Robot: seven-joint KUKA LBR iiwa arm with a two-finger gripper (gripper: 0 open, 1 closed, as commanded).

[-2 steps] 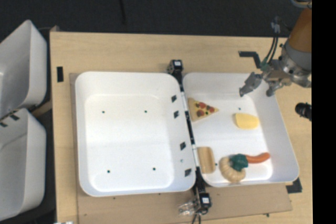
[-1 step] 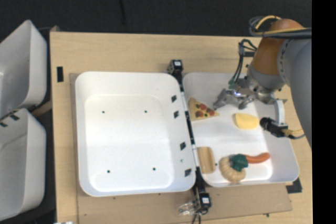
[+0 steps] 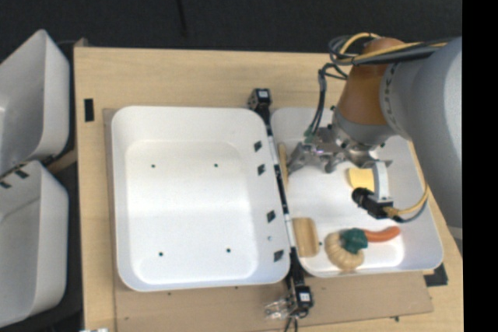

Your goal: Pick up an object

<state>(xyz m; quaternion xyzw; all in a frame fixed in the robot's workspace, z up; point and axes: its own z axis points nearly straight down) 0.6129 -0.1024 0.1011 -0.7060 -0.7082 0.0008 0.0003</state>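
Observation:
My gripper (image 3: 314, 158) hangs low over the upper left part of the right bin (image 3: 416, 245), close to the divider between the bins. Its two grey fingers stand apart and I see nothing between them. A yellow flat piece (image 3: 359, 177) lies just to the right of the gripper, partly under the wrist. Along the bin's near side lie a tan wooden block (image 3: 303, 235), a beige round object (image 3: 341, 253) with a green piece (image 3: 355, 239) on it, and an orange carrot-like stick (image 3: 382, 234).
The left bin (image 3: 124, 190) sits beside the right one, on the wooden bench (image 3: 93, 82). The grey arm with its orange band (image 3: 366, 89) covers the right bin's far right corner. Black cables loop near the wrist (image 3: 372, 202).

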